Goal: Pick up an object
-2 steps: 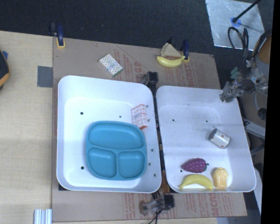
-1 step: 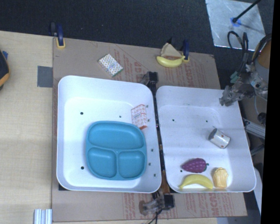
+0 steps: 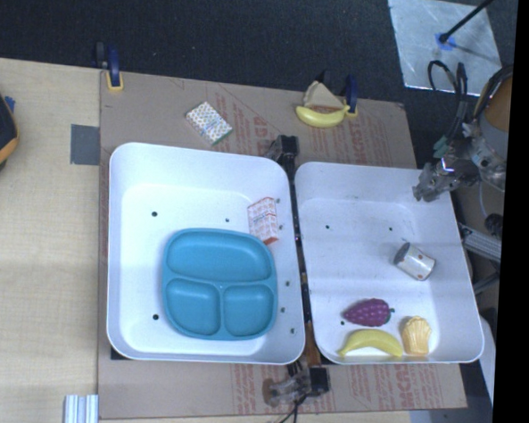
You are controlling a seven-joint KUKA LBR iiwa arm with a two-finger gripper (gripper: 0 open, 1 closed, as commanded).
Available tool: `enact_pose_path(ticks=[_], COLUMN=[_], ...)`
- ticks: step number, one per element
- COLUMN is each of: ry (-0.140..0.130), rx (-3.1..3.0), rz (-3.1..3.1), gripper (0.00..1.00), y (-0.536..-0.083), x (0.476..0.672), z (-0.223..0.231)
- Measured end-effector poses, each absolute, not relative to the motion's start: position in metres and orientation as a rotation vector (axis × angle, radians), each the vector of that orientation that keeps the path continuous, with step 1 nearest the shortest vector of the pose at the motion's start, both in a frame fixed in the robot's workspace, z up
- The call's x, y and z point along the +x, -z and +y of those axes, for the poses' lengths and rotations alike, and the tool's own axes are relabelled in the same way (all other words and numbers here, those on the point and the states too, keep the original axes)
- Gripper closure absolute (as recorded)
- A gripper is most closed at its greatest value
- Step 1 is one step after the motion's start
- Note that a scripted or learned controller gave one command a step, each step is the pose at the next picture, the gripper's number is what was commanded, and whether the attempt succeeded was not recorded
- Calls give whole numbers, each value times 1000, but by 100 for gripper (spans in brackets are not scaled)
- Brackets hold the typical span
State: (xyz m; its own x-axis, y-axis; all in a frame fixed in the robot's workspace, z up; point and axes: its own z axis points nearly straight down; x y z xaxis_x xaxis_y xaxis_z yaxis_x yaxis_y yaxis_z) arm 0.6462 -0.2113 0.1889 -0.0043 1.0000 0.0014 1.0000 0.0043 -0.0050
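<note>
wooden bench (image 3: 38, 255), cardboard mat (image 3: 252, 116), dark floor (image 3: 214, 20)

bench (image 3: 39, 237) | cardboard sheet (image 3: 361, 391) | two white bins (image 3: 124, 166) | banana (image 3: 320, 117)

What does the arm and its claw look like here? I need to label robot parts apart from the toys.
At the right edge, the claw is a small grey metal piece with shiny highlights. Behind it the wrist is grey and bulky, with an orange band above and thin dark cables looping nearby. No markings are legible.
</note>
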Motion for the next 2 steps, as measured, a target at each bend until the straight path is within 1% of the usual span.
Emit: enact_pose_path(ticks=[1,2], ry=[-1,-4], rx=[-2216,-2216], rz=[-2226,-2221], gripper=[100,100], y=[-194,-191], x=[657,642], z=[-198,-212])
